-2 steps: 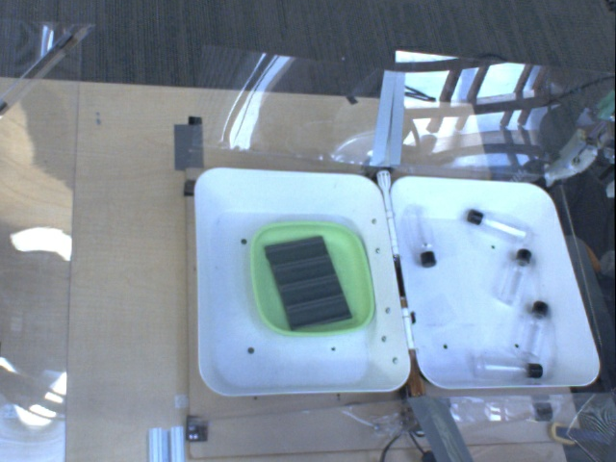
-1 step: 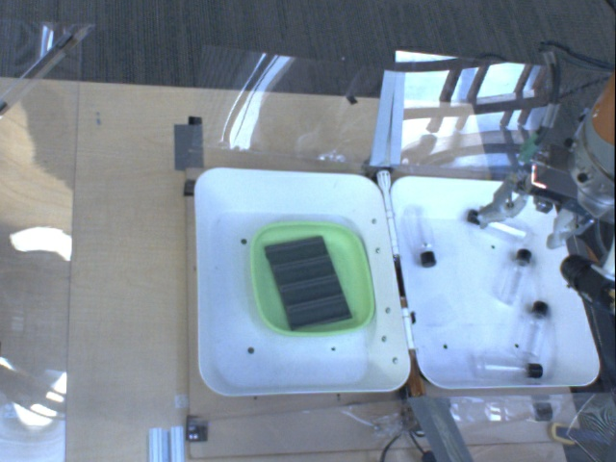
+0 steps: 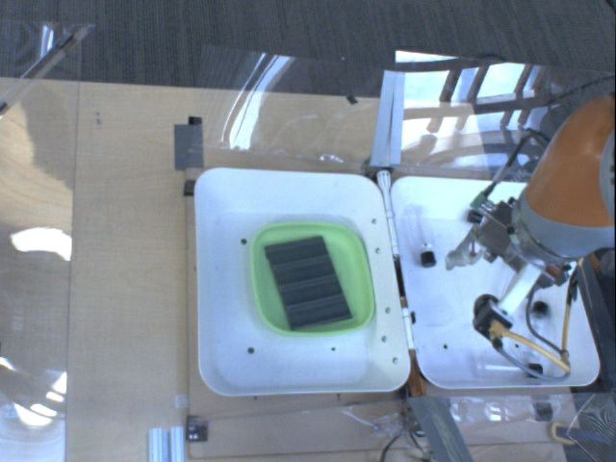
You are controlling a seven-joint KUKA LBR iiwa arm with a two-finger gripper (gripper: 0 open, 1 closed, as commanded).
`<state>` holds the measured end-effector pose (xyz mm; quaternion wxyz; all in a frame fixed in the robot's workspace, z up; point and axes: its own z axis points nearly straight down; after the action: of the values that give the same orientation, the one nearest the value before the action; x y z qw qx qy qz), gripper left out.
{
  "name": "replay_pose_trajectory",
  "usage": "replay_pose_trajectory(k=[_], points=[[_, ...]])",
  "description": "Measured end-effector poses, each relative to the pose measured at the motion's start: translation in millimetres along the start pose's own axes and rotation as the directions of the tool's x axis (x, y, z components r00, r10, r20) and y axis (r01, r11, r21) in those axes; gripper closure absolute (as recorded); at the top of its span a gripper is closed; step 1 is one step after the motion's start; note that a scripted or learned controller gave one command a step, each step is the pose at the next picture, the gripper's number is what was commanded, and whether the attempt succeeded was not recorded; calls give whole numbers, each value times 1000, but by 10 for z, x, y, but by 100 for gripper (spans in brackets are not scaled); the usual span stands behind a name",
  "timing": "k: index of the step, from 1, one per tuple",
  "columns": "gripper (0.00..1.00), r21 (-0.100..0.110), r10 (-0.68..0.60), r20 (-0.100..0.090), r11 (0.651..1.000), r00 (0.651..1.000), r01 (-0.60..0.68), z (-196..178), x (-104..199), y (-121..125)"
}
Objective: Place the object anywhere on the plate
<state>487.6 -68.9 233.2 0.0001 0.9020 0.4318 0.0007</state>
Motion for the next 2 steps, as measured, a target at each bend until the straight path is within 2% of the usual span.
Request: replay_pose_trajectory(k=[1, 2], points=[[0, -8, -48, -2, 999, 999, 48, -713, -76, 815], [0, -3, 228, -1, 974, 974, -228, -504, -872, 923]])
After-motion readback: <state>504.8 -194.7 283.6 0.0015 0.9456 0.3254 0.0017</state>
